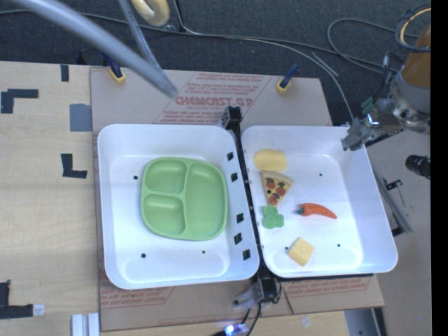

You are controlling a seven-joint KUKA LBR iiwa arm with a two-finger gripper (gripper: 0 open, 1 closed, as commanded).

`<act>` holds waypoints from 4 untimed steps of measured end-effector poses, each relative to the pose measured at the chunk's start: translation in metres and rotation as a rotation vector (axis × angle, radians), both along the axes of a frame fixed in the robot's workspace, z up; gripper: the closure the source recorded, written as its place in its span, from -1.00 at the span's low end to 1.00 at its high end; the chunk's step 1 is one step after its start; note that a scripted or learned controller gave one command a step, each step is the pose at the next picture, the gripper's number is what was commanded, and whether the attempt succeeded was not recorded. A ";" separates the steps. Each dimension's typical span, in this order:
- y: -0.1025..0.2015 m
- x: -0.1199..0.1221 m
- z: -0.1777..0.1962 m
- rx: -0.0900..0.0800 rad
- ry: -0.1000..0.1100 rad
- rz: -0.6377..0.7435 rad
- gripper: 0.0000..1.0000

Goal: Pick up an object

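Note:
The right bin (350,180) holds several toy foods: a yellow bun-like piece (270,160), a pizza slice (276,187), a green broccoli piece (272,218), an orange carrot (318,211) and a yellow cheese block (301,251). My gripper (360,133) hangs at the bin's upper right corner, just over its rim, well to the right of the foods. Nothing shows between its fingers. The arm's orange band (418,65) sits above it at the right edge.
The left bin (119,187) carries a green divided plate (185,198). A black divider with clips (241,187) runs between the two bins. Cables (308,54) cross the dark floor behind, and a grey pole (91,26) slants across the upper left.

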State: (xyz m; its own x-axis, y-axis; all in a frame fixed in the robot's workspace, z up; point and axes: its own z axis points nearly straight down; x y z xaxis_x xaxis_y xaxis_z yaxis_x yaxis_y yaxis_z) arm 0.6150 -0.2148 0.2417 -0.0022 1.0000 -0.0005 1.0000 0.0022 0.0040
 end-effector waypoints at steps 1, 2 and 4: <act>0.056 0.009 0.005 0.002 0.004 0.005 1.00; 0.107 0.002 0.008 0.001 0.005 0.004 1.00; 0.203 0.003 -0.006 0.001 0.006 0.004 1.00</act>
